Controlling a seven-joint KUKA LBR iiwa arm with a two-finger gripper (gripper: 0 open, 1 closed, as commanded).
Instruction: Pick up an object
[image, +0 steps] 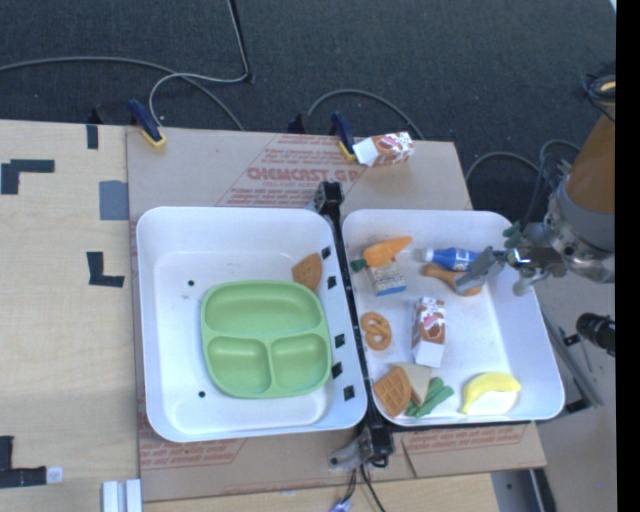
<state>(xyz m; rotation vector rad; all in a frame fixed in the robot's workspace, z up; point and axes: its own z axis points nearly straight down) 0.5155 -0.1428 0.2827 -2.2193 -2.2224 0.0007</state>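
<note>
My end effector (497, 268) hangs at the right bin's (520, 330) far right edge, its fingers spread with nothing between them, just beside the blue bottle (452, 259). That bin also holds a carrot (385, 250), a small white-and-blue card (391, 282), a pretzel (376, 330), a small carton (430, 331), a waffle (394, 390), green pea pods (433, 397) and a banana (489, 392). The left bin (170, 300) carries a green divided plate (265, 336) and a cracker-like piece (309, 271) against its right wall. Both bins sit on cardboard (250, 175) over the wooden desk (55, 330); another carton (385, 149) lies on the cardboard beyond the bins. Cables (200, 80) trail across dark carpet (420, 50).
</note>
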